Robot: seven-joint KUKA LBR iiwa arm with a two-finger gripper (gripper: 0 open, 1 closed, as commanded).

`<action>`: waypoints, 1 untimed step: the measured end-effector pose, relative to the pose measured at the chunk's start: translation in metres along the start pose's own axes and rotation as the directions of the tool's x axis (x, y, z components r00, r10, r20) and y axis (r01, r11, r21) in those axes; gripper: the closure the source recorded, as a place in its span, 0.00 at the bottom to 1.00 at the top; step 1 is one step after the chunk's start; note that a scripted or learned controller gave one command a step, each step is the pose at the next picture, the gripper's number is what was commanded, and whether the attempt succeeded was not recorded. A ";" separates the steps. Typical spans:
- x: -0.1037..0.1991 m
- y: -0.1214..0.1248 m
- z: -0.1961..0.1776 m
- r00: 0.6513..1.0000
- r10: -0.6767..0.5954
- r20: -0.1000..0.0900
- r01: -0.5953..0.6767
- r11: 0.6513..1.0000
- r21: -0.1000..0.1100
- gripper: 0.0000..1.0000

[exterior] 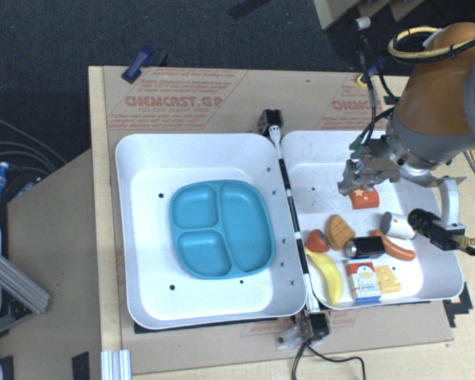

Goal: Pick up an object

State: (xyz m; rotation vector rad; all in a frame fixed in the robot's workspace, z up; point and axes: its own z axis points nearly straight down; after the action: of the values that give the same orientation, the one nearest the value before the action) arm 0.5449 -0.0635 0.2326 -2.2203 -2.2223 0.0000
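Gripper [362,182] sits over the orange block [365,199], jaw state unclear; shallow contact could knock it away.

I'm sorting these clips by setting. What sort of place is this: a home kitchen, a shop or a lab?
Most likely a robotics lab. The bins sit on a protective-film-covered board, loose cables trail over the carpet, and the food in the right bin, like the banana, looks like toys.
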 end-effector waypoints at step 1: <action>-0.036 -0.019 -0.018 1.000 0.001 0.001 -0.001 1.000 -0.001 1.00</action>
State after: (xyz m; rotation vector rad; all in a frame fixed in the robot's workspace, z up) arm 0.5262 -0.0993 0.2507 -2.2229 -2.2219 0.0001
